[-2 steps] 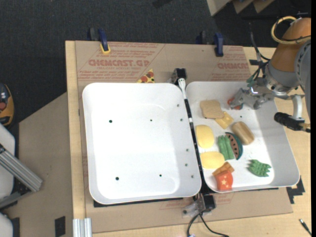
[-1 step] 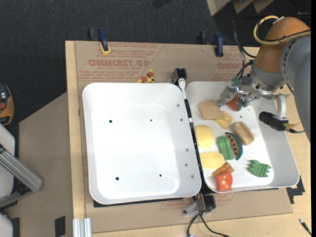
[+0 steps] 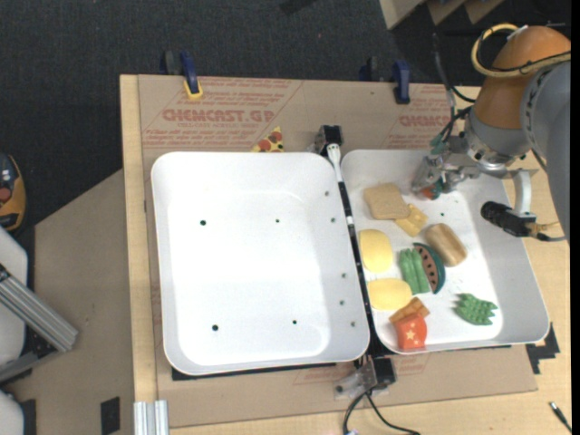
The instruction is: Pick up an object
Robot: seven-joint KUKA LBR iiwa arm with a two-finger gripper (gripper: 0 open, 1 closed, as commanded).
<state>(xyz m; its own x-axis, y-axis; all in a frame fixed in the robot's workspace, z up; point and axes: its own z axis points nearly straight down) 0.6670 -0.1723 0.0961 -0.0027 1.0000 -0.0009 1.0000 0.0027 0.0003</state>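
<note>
**Ana:** Grey metal and an orange band: from the overhead camera, the arm's two-finger gripper (image 3: 435, 181) hangs low over the far end of the shallow white right-hand bin (image 3: 517, 284). Is it spread or closed? I cannot tell; it is a small dark blur.

**Ben:** Nearest candidate is the flat tan toast-shaped slice (image 3: 387, 201), just beside the gripper, with a small yellow wedge (image 3: 414, 219) touching it.

**Ana:** A flat slice risks a skid off the floor, I'd judge, or the wedge gets nudged instead.

**Ben:** Further down, the brown bread-roll shape (image 3: 446, 243), green-and-red watermelon slice (image 3: 423, 270) and two yellow rounded pieces (image 3: 377, 250) lie crowded. A descent there could catch two at once. The shallow white left-hand bin (image 3: 181, 243) lies alongside.
</note>
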